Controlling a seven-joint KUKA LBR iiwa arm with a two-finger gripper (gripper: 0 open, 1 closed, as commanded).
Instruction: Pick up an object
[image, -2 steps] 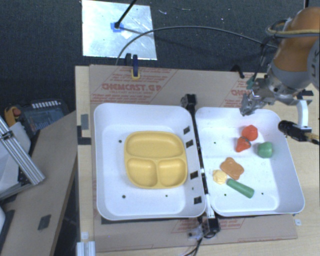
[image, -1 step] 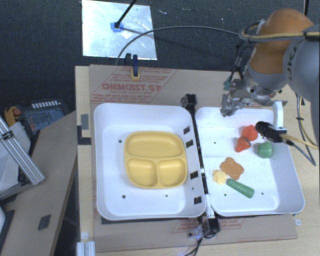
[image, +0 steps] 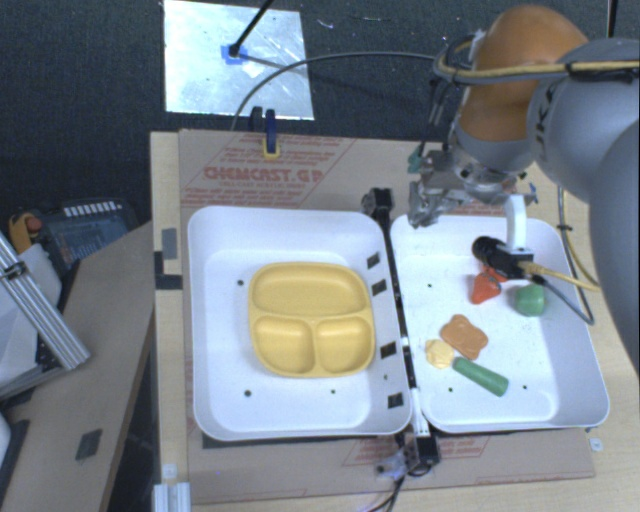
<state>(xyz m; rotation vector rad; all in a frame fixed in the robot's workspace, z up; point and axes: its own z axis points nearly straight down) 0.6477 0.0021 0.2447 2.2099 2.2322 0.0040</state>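
In the right bin (image: 560, 400) lie a red-orange piece (image: 485, 288), a green ball (image: 529, 299), a tan toast-shaped piece (image: 465, 336), a small yellow piece (image: 439, 353) and a green stick (image: 481, 376). My gripper (image: 424, 208) hangs over the far left corner of that bin, above its rim. It is apart from all these things, and nothing shows in its grasp. The red-orange piece is the closest to it, lying nearer and to the right.
The left bin (image: 215, 300) holds a yellow divided plate (image: 308, 318) in its middle. A dark hinge strip (image: 393, 300) runs between the two bins. The grey arm (image: 590, 110) reaches in from the upper right over the right bin's far edge.
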